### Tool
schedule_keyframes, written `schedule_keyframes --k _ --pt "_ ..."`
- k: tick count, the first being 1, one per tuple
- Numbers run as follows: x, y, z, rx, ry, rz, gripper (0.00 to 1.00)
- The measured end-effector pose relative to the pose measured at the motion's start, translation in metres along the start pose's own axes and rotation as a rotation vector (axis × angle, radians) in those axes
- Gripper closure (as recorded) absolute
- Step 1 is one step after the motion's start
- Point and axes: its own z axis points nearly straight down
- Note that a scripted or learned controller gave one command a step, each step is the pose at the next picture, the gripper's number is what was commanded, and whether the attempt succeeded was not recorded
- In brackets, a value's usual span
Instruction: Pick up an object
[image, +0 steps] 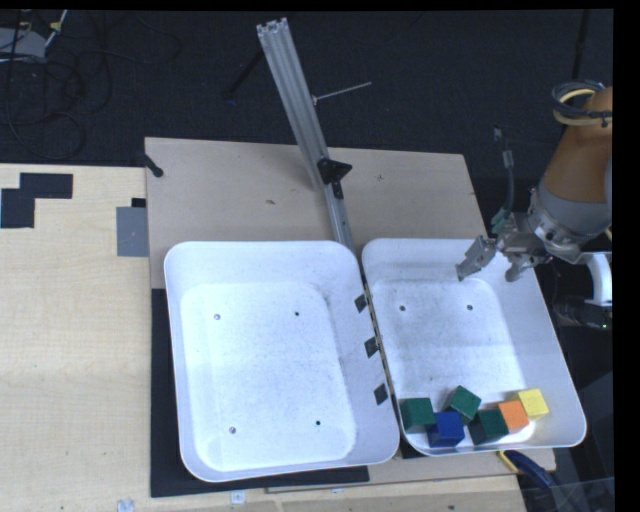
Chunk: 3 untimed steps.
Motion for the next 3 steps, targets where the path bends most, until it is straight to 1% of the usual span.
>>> schedule_keyframes --k 1,2,3 --pt "0.007 -0.043 -0.056 -0.003 0.0 0.008 0.0" --pt "-0.017 -0.117 0.008 0.006 0.001 0.011 0.0" --pt "0.031 -0.093 -0.047 -0.009 -0.001 0.0 0.0"
